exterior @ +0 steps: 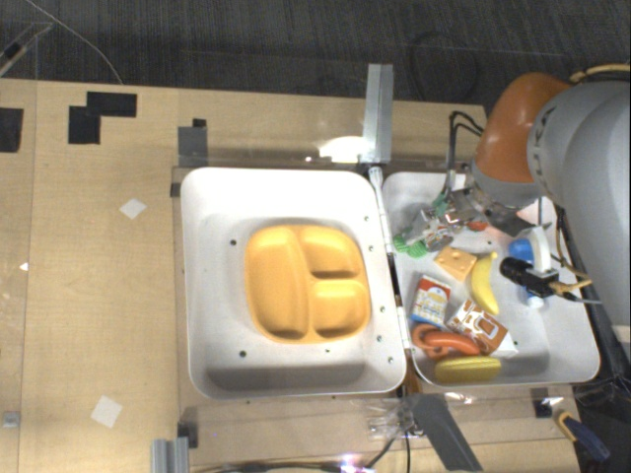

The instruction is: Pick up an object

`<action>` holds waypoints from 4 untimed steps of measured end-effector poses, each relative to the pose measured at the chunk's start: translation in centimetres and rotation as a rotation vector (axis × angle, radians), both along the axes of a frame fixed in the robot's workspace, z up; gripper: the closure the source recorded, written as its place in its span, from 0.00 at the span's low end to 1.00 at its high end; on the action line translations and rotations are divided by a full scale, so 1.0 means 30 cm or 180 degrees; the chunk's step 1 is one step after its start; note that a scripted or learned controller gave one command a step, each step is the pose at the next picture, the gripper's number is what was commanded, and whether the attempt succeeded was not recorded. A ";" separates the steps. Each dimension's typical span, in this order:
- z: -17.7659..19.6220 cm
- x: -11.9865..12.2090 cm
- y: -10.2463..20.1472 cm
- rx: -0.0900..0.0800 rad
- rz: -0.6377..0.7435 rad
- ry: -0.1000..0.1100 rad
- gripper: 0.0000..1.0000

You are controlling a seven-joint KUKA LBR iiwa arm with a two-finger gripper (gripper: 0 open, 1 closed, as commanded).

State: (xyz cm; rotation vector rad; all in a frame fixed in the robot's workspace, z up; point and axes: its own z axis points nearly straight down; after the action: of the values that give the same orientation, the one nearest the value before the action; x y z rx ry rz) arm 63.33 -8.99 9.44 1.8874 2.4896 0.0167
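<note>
Reaching down from the upper right of the frame, the gripper (441, 220) is lowered into the right bin (582, 348), likely to grab a toy. How its claw stands cannot be told. The yellow tray (304, 282) is left alone in the left bin (212, 264).

- 2 white bins (197, 294)
- yellow divided tray (304, 280)
- yellow banana (482, 283)
- tan counter (89, 294), black squares (99, 113) upper left
- grey arm (592, 156), orange band (513, 126)
</note>
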 end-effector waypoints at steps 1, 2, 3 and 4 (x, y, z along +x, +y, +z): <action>-0.001 0.039 -0.001 0.0001 0.0015 0.0003 0.00; -0.010 0.133 -0.041 0.0019 -0.1041 0.0014 0.00; 0.329 0.084 0.066 0.0023 -0.0872 0.0006 0.00; -0.001 0.126 -0.016 0.0008 0.0268 0.0056 0.00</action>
State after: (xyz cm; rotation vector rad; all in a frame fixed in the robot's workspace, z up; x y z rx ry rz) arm 67.09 -9.46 9.41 1.7901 2.5800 0.0045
